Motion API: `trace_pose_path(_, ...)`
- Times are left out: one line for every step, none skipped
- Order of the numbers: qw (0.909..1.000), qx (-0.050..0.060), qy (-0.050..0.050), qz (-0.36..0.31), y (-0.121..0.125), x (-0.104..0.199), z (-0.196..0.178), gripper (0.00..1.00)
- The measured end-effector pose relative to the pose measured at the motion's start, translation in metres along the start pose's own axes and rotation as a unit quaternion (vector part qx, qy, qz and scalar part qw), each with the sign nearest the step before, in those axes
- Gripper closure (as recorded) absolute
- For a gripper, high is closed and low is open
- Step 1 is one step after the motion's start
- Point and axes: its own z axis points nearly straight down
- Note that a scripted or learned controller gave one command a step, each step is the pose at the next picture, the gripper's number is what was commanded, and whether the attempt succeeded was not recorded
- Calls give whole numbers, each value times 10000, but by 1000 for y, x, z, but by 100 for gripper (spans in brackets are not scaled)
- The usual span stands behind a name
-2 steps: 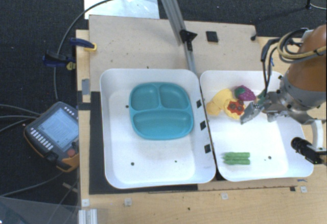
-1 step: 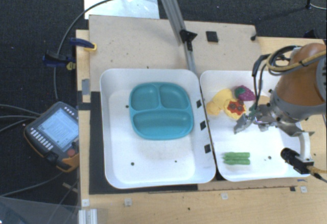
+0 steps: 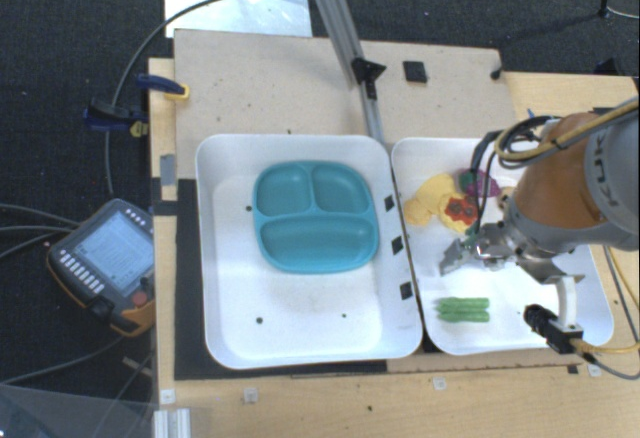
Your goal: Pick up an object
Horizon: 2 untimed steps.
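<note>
My gripper [image 3: 465, 255] hangs over the middle of the right bin [image 3: 600, 321], on the grey arm with the orange band [image 3: 555, 188] that reaches in from the right. Just below it a green ridged object [image 3: 463, 309] lies flat on the bin floor, apart from the gripper. Above and to its left rests a yellow object [image 3: 428, 198], with a red and orange item [image 3: 460, 212] beside it and a purple piece [image 3: 480, 182] partly hidden by the arm's cables. I see nothing held in the gripper.
A teal divided plate [image 3: 315, 218] lies in the left bin [image 3: 300, 326]. A slanted metal pole [image 3: 340, 16] rises behind the bins. A teach pendant [image 3: 105, 261] and cables lie on the floor at the left.
</note>
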Motion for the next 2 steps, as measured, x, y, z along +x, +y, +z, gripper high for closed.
trace_pose_path(10000, -16, -3, 0, 1, 0, -13, 100)
trace_pose_path(10000, -24, -7, -1, -7, -1, -60, 100)
